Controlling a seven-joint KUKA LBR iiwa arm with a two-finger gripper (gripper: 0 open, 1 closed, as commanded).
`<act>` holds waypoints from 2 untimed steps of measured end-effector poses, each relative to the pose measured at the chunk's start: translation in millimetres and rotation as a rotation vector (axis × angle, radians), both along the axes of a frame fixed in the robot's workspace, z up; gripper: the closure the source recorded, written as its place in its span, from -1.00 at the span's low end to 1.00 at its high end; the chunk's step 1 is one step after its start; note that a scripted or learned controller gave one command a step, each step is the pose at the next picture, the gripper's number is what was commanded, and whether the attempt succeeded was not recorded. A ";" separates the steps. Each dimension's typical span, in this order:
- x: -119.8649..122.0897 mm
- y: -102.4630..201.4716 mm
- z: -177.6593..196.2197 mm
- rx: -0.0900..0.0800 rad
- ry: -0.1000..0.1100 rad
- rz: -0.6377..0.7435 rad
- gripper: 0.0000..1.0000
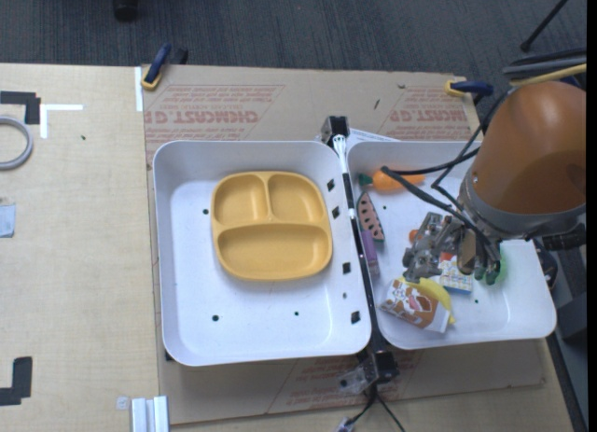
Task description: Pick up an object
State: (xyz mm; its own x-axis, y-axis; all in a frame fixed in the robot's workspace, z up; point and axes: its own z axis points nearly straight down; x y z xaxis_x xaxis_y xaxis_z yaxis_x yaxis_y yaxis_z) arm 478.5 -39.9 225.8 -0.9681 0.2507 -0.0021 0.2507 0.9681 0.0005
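Two shallow white bins are sitting side by side on a sheet of cardboard (215, 104) covering a pale wooden bench (65, 262). The left bin (177, 318) is holding a yellow divided plate (271, 225), its long axis running left to right.

The right bin (522, 313) is holding a jumble of small objects. A watermelon-slice toy (371, 217) is lying with its long axis running top to bottom, just beside a slim purple piece (370, 255) along the wall between the bins. An orange object (386, 180) is resting near the far wall. A brown and white carton (416, 305) is lying tilted near the front edge, touching a yellow object (437, 292).

The arm, with its large orange band (536, 150), is reaching in from the right and hanging over the right bin. The claw (431, 245) is pointing down into the clutter just above the carton; whether it is open or closed cannot be told.

Dark grey carpet (326, 1) is lying beyond the bench.
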 end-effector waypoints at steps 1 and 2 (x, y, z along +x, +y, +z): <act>11.4 -27.3 198.6 -0.001 -0.005 0.040 1.00; 0.2 -29.8 79.2 0.000 -0.001 0.055 1.00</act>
